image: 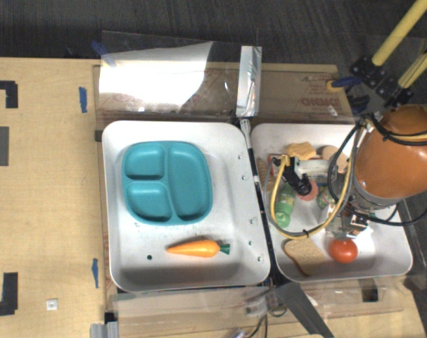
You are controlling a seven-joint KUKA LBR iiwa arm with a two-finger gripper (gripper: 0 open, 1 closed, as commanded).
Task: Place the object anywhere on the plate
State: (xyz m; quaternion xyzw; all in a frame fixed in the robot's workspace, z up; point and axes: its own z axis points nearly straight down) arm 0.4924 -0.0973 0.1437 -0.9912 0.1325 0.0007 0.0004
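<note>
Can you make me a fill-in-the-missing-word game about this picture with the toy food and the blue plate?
1. The carrot lies in the ____ bin, just below the plate.
2. The plate is colored ____.
3. The tomato sits in the ____ bin, next to the slice of bread.
4. The plate has ____ compartments.

Missing words: left; blue; right; three

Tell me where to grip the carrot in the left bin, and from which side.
Grip the carrot across its thick orange middle, coming straight down from above. It lies flat on the bin floor, long axis left to right with the green top pointing right, so closing across the narrow width looks safest. The teal plate sits apart behind it, leaving room around it.
</note>
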